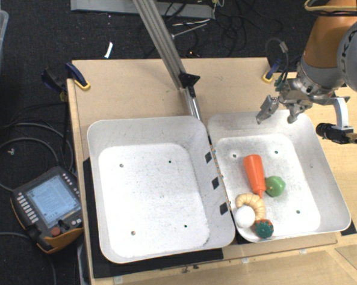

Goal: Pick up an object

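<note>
My gripper point(281, 113) hangs above the far edge of the right bin point(325, 178), open, with nothing between its fingers. Well in front of it, in the bin's near half, an orange carrot-like piece point(254, 171) lies lengthwise. A green ball point(275, 186) touches its right side. Below them sit a tan curled piece point(253, 200), a white egg-shaped object point(244, 216) and a small dark green and red object point(264, 228), all crowded near the bin's front left corner.
The left bin point(148, 189) adjoins the right one along a central seam. A grey metal pole point(166, 43) slants from the top down to the seam. Blue and yellow clamps point(274, 73) grip the bench's far corners. A teach pendant point(46, 204) lies on the floor at left.
</note>
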Action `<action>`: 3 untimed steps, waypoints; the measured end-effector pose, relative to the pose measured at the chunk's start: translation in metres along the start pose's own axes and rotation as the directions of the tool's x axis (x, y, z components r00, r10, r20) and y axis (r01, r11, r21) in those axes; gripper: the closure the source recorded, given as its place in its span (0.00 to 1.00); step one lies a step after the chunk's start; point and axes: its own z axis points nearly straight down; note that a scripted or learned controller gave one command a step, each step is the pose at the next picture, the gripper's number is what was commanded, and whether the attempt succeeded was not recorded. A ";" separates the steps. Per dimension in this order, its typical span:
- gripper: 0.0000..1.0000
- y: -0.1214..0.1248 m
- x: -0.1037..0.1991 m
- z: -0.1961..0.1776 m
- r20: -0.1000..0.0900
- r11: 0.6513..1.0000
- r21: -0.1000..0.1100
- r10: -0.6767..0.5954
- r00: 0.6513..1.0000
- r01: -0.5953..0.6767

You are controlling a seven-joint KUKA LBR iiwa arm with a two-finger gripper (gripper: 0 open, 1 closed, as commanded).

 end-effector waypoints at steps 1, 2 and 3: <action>0.00 0.000 0.000 0.000 0.000 1.000 0.001 0.000 1.000 0.000; 0.00 -0.005 -0.002 0.063 -0.001 1.000 0.004 0.003 1.000 -0.003; 0.00 -0.006 -0.001 0.107 -0.001 1.000 0.003 0.001 1.000 -0.001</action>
